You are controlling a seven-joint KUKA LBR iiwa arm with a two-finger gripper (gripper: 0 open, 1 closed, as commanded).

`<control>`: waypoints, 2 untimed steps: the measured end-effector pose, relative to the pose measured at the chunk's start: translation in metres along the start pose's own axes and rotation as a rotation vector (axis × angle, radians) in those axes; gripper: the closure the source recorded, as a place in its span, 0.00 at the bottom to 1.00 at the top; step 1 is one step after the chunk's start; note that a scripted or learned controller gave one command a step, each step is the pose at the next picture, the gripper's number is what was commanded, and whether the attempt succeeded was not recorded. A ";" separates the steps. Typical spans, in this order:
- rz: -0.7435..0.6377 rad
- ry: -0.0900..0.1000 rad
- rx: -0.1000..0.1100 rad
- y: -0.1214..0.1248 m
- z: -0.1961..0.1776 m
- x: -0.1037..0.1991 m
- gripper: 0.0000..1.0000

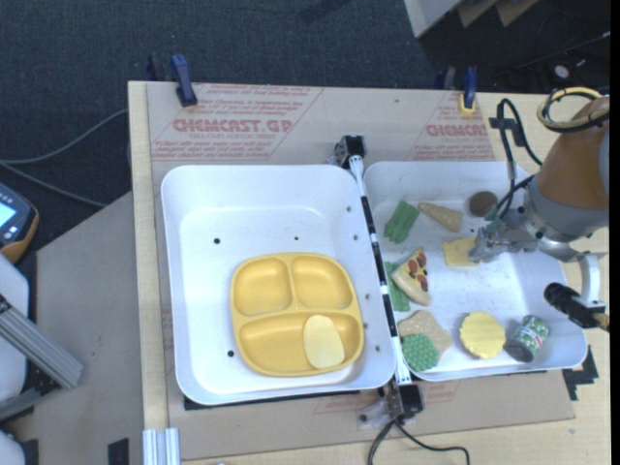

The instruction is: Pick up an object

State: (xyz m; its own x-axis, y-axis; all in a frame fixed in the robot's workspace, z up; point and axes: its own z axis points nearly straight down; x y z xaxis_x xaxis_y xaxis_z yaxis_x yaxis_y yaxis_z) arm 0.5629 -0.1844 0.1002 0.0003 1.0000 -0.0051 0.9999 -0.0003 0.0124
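Cheese wedge (457, 252) in right bin (542, 364) — gripper (481, 247) lowered at its edge, arm reaching from right; grip state unclear.

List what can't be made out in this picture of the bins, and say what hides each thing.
1. Tool, camera view: too small and dark against the wrist to tell how it stands.
2. Pale yellow cheese wedge, camera view: its right side meets the tool; contact can't be judged.
3. Grey arm with the orange band, camera view: cut off by the right edge.
4. Small green-labelled can, camera view: label print too small.
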 end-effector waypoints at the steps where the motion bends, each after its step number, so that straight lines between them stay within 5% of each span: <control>1: -0.009 0.006 0.006 0.019 -0.046 0.082 1.00; 2: -0.001 0.005 0.011 0.017 -0.043 0.077 0.00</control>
State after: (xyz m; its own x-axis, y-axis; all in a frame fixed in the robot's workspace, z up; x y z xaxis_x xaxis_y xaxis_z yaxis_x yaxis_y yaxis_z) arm 0.5795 -0.1072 0.1428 -0.0010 1.0000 -0.0002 1.0000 0.0010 0.0009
